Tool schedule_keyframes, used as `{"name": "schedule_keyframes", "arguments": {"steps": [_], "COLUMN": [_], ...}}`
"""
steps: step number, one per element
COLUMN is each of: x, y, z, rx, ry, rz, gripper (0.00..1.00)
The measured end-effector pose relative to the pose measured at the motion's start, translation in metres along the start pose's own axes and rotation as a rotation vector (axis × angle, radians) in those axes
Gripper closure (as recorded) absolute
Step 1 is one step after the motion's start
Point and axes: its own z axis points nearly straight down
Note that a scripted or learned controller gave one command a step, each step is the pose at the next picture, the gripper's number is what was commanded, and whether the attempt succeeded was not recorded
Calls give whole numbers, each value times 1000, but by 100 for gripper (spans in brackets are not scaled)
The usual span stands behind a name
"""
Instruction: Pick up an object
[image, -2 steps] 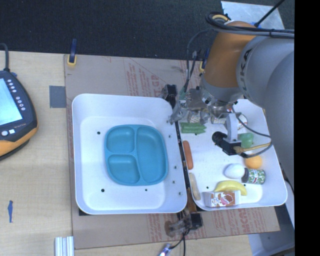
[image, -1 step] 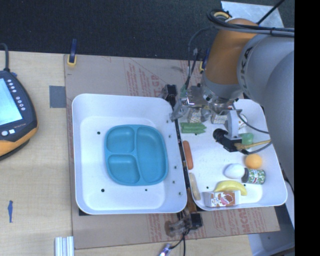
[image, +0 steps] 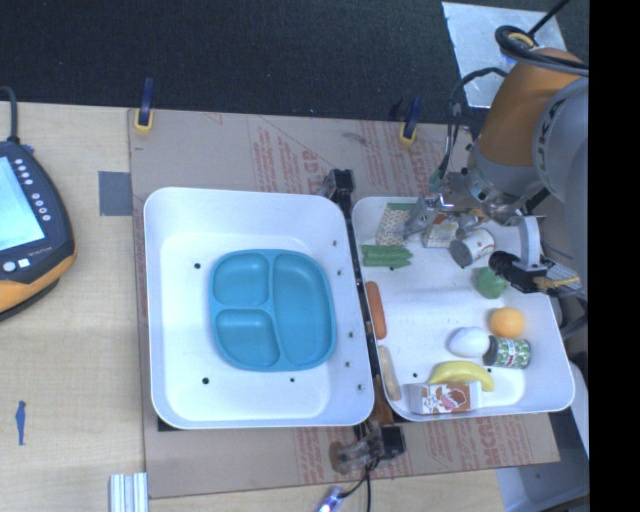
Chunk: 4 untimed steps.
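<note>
My gripper (image: 436, 212) hangs over the far end of the right bin (image: 545, 400), above a flat patterned packet (image: 398, 222) and a pale packet (image: 440, 235). Nothing is visibly lifted from the bin. Just in front of it lie a green pea pod (image: 386, 256) and a small grey cylinder (image: 462, 250). Further forward sit a sausage (image: 375, 310), a green block (image: 490, 283), an orange (image: 508, 322), a white egg (image: 467, 342), a small can (image: 512, 352), a banana (image: 462, 374) and a red and white carton (image: 440, 398).
The left bin (image: 170, 300) holds a blue divided plate (image: 272, 308). A tan stick (image: 388, 378) lies along the right bin's left wall. A teach pendant (image: 25, 225) rests at the bench's left edge. The arm (image: 525, 120) fills the upper right.
</note>
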Motion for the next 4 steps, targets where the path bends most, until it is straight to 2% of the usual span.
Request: {"name": "schedule_keyframes", "arguments": {"steps": [1, 3, 4], "x": [22, 24, 23], "y": [3, 2, -7], "z": [52, 53, 55], "rx": [-6, -3, 2], "ry": [0, 1, 1], "rz": [-4, -3, -3], "gripper": [0, 0, 0]}}
